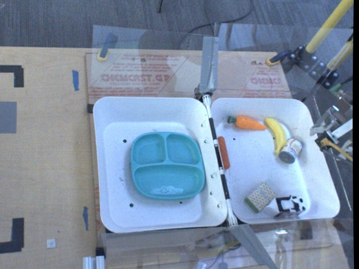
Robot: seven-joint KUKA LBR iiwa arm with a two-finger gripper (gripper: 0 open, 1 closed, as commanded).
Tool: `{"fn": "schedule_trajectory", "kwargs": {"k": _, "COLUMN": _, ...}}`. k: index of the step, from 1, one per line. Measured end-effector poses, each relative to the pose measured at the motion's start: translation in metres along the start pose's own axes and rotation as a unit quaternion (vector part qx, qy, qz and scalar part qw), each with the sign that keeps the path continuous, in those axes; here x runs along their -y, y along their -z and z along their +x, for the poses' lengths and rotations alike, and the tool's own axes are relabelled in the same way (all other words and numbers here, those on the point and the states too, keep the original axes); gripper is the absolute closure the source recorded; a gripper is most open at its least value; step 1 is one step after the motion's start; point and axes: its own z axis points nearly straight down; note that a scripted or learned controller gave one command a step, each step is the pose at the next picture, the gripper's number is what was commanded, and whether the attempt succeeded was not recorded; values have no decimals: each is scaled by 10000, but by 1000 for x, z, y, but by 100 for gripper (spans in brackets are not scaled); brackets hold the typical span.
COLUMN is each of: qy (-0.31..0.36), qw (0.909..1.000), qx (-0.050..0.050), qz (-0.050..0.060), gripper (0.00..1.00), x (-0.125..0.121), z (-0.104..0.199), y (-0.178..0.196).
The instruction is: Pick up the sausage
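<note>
The sausage (223,152) lies in the right bin (247,178), hard against that bin's left wall, just beside the seam where the two bins meet near the middle of the frame. It runs lengthways along the wall, thin and reddish.

That spot is the trouble, I'd say. A finger coming down on the wall side may strike the rim or the divider instead of slipping beside the sausage, and a round thing like that could roll or squirt out of a closing grip.

The rest sits well apart: a carrot (247,123) and banana (277,134) toward the upper right, a small can (289,150) touching the banana's lower end, a patterned block (260,197) and a black-and-white toy (290,205) at lower right. The left bin holds a teal plate (167,165).

At the far right edge I see bits of machinery, but I cannot tell how the pincer stands, or whether it has hold of anything.
</note>
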Motion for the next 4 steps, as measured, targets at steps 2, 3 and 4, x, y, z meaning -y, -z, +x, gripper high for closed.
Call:
{"fn": "schedule_trajectory", "kwargs": {"k": 2, "qy": -87, "qw": 10000, "qx": 0, "qz": -3, "gripper": 0, "x": -15, "z": 29, "y": -69}}
{"fn": "schedule_trajectory", "kwargs": {"k": 3, "qy": -98, "qw": 10000, "qx": -3, "qz": -5, "gripper": 0, "x": -34, "z": 41, "y": 38}}
{"fn": "schedule_trajectory", "kwargs": {"k": 4, "qy": -95, "qw": 10000, "qx": -1, "qz": -2, "gripper": 0, "x": -34, "z": 41, "y": 38}}
